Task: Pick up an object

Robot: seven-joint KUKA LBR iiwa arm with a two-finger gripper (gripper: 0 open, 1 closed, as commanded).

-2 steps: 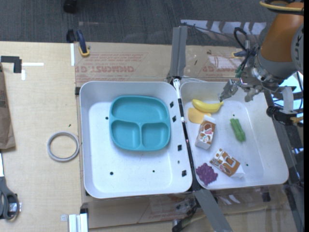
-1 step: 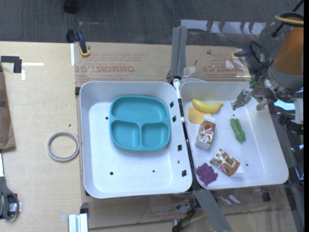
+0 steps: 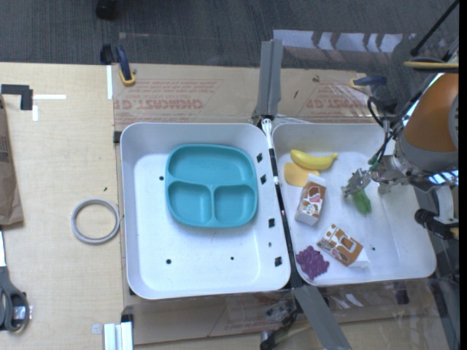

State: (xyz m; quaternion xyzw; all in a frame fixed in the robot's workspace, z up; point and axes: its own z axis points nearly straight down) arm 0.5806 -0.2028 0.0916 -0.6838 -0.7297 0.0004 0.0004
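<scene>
Reaching into the right bin (image 3: pixel 408 265) from the frame's right, the gripper (image 3: pixel 357 186) sits against a green object (image 3: pixel 362 201), possibly pinching it; finger state cannot be determined.

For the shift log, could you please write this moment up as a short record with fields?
left bin: a teal divided plate
right bin: banana, two small cartons, purple grapes, a green item
gripper: low in the right bin, at the green item
grasp: cannot tell from this view
bench, left: tape ring, scissors
</scene>
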